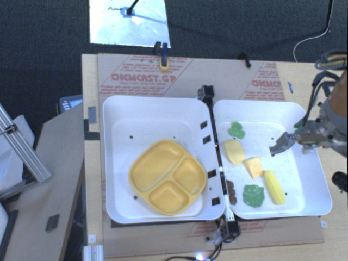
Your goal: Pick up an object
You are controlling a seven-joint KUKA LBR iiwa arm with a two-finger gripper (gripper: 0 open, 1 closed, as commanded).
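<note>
Bins sit side by side on the bench, the left bin (pixel 117 145) holding a yellow divided plate (pixel 167 176) that lies flat in its lower middle, three compartments facing up. The right bin (pixel 310 162) carries the small things: a green leafy piece (pixel 236 129) near its upper left, a pale yellow wedge (pixel 234 151) just below that, a small cheese-coloured block (pixel 254 167) just beside the wedge toward the lower right, a corn cob (pixel 273 186) lying at a slant just right of the block, and a second green piece (pixel 253 195) near the bin's front edge, just left of the cob. A small brown thing (pixel 230 190) rests against the divider at the bin's lower left. The arm (pixel 334 113) comes in from the right edge, its grey wrist bent over the right side of the right bin, cables looping above it. The gripper (pixel 279 145) points leftward and slightly down over the bin's middle right, above the white floor, apart from the block and the cob and with nothing visible between its tips. Whether it is released or clenched I cannot tell at this size. Behind the bins lies a brown printed cardboard sheet (pixel 141 75).
</note>
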